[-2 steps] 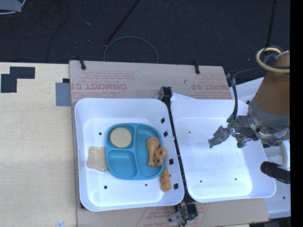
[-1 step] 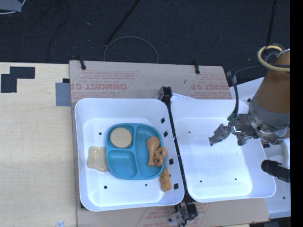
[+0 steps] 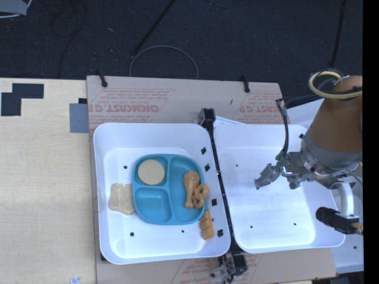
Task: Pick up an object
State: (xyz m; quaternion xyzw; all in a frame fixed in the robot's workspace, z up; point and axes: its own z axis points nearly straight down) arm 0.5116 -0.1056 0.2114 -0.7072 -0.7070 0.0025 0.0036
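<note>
Right now: gripper point(image 3: 265, 179) over right bin point(image 3: 260, 241), near its right edge, fingers apart, nothing between. Blue tray point(image 3: 155, 209) mid left bin point(image 3: 112, 141): round biscuit point(image 3: 150, 171), pretzel point(image 3: 194, 189). Cracker point(image 3: 121, 198) by tray's left edge.

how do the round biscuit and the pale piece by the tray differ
The round biscuit lies inside the blue tray, in its upper left compartment; the pale piece lies outside it, on the left bin's floor, against the tray's left edge. The biscuit is a neat disc; the pale piece is blocky and uneven, and lighter. Both are tan and lie flat.
</note>
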